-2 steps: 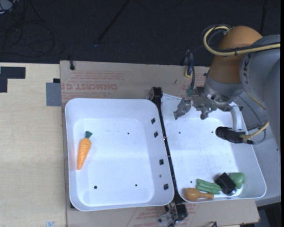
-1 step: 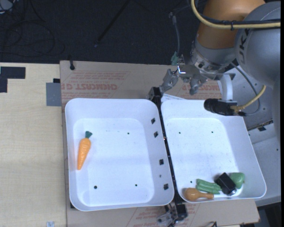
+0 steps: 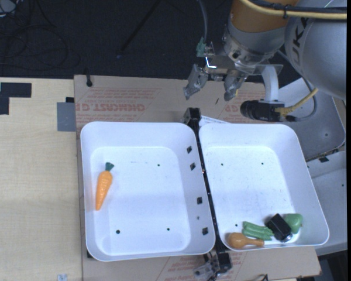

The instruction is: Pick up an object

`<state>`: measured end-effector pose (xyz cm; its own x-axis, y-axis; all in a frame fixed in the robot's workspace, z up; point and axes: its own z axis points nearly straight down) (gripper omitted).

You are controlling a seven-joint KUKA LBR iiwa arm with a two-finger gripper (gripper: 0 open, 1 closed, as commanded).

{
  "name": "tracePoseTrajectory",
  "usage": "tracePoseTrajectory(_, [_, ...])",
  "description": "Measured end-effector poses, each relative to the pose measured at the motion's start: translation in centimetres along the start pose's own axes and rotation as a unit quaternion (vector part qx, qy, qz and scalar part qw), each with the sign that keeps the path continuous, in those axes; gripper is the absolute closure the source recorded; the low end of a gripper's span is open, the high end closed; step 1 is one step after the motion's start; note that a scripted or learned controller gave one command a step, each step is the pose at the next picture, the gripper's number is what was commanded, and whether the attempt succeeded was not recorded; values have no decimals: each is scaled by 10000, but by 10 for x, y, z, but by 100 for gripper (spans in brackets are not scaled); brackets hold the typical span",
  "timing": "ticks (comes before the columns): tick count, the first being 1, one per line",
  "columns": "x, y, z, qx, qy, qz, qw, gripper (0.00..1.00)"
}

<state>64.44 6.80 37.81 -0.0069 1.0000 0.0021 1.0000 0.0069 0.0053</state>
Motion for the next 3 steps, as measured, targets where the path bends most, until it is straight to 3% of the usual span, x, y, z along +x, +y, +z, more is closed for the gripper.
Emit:
tracePoseTrajectory(1, [-3, -1, -4, 52, -23, 6, 10000, 100])
tracePoseTrajectory(2, [96, 0, -5, 37, -4, -4, 10000, 100])
tracePoseTrajectory(3, [54, -22, 44, 74, -27, 50, 10000, 100])
